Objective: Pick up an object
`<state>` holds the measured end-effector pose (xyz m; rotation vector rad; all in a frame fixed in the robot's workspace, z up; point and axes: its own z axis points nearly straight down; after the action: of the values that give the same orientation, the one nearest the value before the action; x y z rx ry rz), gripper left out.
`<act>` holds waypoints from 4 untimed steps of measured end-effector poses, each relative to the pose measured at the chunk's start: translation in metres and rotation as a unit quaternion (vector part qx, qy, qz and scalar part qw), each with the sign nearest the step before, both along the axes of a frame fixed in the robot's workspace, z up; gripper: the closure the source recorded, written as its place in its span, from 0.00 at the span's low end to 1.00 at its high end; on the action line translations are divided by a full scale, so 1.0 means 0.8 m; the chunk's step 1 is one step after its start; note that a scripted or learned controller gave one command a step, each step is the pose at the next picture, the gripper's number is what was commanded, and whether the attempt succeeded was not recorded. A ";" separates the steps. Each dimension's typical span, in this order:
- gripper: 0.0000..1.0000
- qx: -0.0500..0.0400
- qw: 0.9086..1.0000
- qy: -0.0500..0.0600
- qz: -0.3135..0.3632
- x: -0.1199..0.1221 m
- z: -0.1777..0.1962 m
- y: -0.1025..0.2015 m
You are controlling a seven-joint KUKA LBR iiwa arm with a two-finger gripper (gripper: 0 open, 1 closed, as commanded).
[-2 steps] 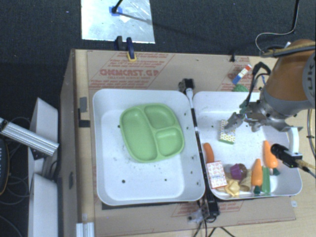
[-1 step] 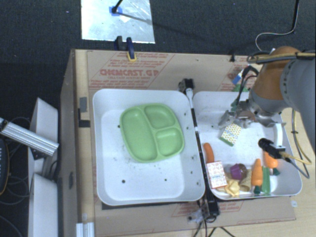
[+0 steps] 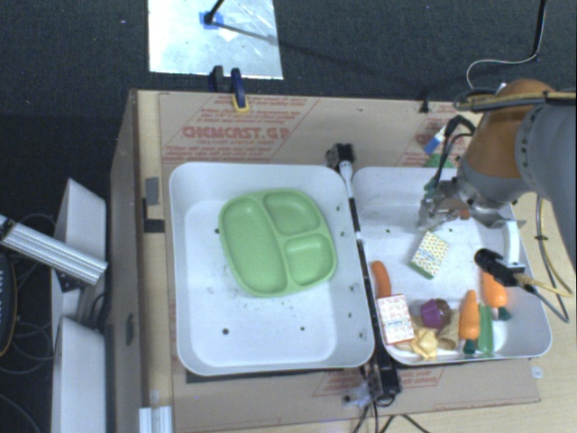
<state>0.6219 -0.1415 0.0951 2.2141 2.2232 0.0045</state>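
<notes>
- Hovering my gripper [image 3: 436, 207] over the right bin [image 3: 397, 192]; I cannot tell its state.
- Lying just below: a checkered, boxy packet [image 3: 429, 253].
- Sitting far left: a smooth green divided tray [image 3: 278, 242].
- Showing underneath: printed cardboard [image 3: 234, 133].

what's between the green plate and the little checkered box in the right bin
In the camera view, the two bins' adjoining rims lie between the green plate and the checkered box, then bare bin floor.

Dark carpet floor [image 3: 72, 52], shiny sheet [image 3: 215, 25] lying beyond the bench's far edge, cardboard-topped bench [image 3: 261, 124], metal rail [image 3: 50, 249] at its left edge
</notes>
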 end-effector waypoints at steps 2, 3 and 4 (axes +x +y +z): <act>0.00 0.000 1.000 0.001 0.000 0.059 -0.013 0.017; 1.00 -0.001 1.000 -0.001 0.002 0.061 0.002 0.016; 0.00 -0.001 1.000 -0.001 0.002 0.060 0.001 0.016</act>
<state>0.6703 -0.1283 0.0962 2.2078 2.2268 0.0037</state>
